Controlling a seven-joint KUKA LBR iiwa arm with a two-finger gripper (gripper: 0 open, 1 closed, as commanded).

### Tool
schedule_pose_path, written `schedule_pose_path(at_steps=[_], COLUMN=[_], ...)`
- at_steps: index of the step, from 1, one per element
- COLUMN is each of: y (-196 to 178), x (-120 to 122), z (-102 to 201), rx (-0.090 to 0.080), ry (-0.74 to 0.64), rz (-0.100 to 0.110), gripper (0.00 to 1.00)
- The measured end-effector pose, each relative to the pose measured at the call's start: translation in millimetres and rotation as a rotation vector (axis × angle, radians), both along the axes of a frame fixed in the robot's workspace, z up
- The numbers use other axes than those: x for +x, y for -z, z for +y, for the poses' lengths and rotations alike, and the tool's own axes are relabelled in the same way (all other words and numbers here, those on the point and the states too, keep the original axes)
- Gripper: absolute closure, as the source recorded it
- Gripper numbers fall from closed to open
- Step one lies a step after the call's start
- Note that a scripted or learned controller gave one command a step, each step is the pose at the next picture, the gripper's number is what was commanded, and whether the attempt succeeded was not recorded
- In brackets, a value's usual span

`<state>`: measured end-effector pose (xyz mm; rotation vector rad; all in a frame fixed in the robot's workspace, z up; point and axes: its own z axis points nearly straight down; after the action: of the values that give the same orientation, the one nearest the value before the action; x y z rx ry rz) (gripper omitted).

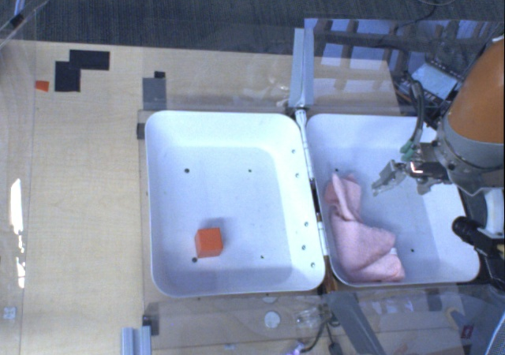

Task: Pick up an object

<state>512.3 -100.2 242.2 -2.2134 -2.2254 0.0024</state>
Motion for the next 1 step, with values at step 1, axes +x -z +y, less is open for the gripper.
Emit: schedule_pose_path(at_steps=[1], y=[138.3], x=[47.2], z=[8.7], rx=[0.001], ry=[-0.150], rz=[-0.001], gripper=[0.00])
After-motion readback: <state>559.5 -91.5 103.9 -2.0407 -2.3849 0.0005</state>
